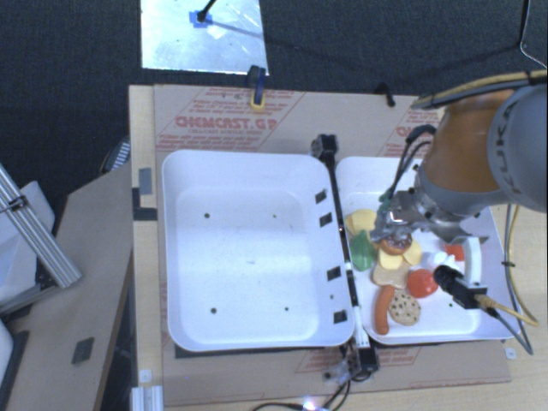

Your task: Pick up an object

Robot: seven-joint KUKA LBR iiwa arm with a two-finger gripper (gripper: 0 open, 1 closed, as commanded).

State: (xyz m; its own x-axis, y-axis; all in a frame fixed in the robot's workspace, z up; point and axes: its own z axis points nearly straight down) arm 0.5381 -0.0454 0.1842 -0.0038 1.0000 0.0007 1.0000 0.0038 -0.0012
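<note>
While the gripper [392, 226] hangs low over the heap of toy food in the right bin [445, 336], the step in hand looks like the descent onto a target, with no grasp made yet. The arm [479, 144] reaches in from the right and its wrist hides the gripper's tip. I cannot tell whether the gripper is spread or pressed together, and nothing can be seen held in it.

Directly beneath it lies a round reddish-brown piece [396, 246], resting on a pale yellow slice [390, 270]; these two seem the likeliest candidates. Just to the left sit a yellow lump [360, 222] and a green piece [362, 252], both close to the bin's inner wall. Nearer the front edge are a red tomato-like ball [421, 282], a sausage [384, 309] and a speckled cookie [405, 310], the last two touching. The left bin [248, 255], beside it on the counter [144, 264], plays no part in this step.

As I judge it, the next move calls for a short, straight drop onto one piece only, then a firm closing and a vertical lift. The things are crowded and partly stacked, so the risk is that the gripper nudges a neighbour or catches two pieces at once. A round, smooth piece may also slip out as it closes.
</note>
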